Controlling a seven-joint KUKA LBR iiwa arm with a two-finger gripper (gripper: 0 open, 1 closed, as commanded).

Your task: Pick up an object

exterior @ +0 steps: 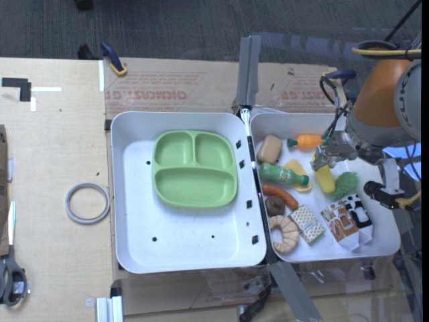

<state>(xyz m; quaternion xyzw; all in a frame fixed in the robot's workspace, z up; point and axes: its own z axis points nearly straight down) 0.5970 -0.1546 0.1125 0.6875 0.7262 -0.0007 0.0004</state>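
Left bin: green divided plate toward its far side, bare floor open along the near wall. Right of the plate, past the shared rim, the right bin is crowded: bread roll, green bottle, sausage, croissant, carrot. Gripper hangs just above the yellow corn, broccoli beside. Jaw opening: cannot tell, tips blurred.

A green divided plate lies in the left bin; the gripper hovers over toy food in the right bin.
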